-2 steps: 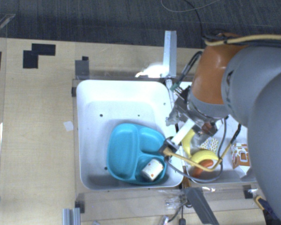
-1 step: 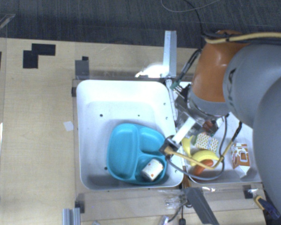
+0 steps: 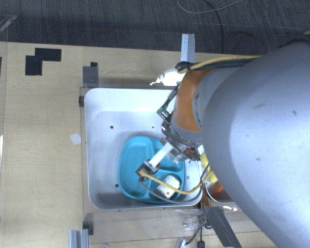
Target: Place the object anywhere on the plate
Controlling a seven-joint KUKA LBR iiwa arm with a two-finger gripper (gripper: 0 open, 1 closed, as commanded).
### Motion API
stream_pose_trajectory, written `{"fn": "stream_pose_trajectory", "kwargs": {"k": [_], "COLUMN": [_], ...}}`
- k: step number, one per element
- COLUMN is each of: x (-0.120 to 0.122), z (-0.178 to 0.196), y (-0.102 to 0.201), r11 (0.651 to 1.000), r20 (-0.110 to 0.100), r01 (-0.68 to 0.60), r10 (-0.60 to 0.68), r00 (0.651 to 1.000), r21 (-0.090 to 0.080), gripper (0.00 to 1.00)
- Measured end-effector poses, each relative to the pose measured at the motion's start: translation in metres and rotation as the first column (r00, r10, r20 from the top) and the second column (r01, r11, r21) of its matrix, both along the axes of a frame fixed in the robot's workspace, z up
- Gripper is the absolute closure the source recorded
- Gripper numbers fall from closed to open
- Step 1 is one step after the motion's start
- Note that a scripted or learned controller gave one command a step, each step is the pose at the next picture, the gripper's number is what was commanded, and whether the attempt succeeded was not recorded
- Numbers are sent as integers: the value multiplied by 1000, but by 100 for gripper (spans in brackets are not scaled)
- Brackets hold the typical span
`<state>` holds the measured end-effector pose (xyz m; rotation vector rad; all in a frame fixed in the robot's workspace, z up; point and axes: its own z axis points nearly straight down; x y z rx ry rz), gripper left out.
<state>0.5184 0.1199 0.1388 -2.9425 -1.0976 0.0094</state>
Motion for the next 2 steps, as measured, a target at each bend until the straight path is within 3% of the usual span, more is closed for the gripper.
{"fn": "stream_pose_trajectory", "kwargs": {"k": [1, 2], "x": [0, 28], "z": [0, -27], "y": [0, 10], "r11": [1000, 999], "r20": [0, 34], "r01": [0, -35], "r10": [0, 35], "r00": [1000, 999], "r21": [0, 4], "gripper": [0, 0]}}
